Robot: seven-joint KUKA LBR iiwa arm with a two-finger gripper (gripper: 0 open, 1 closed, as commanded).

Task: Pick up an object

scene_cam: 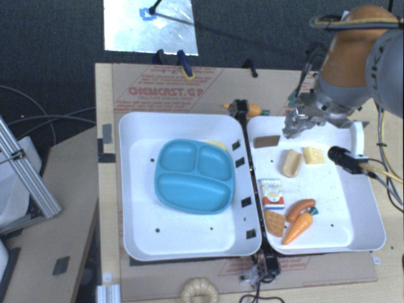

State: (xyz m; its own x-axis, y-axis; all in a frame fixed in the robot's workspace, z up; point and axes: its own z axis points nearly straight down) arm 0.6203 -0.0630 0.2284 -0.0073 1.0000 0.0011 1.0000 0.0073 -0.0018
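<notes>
The bench [158,84] carries two shallow white bins, and the black divider [247,169] where their rims meet serves as the landmark here. Left of the divider, the left bin [136,226] is largely taken up by a blue compartment plate [194,174], with open white floor along its near and far-left sides. Right of the divider, the right bin [360,223] has bare floor toward its outer rim and near-right corner, while its items crowd the half nearest the divider.

The grey arm with its orange band [353,52] leans in over the right bin's far rim, wrist angled down toward the divider. The gripper [295,126] hangs above the far end of the right bin; whether its jaws are parted or closed cannot be told, and nothing is seen between them.

Just right of the divider lie a brown block [266,141], a bread roll [291,163], a pale cheese piece [314,155], a small printed packet [271,191], a cracker [274,221], a sausage [300,209] and a carrot [298,228], the last two touching.
</notes>
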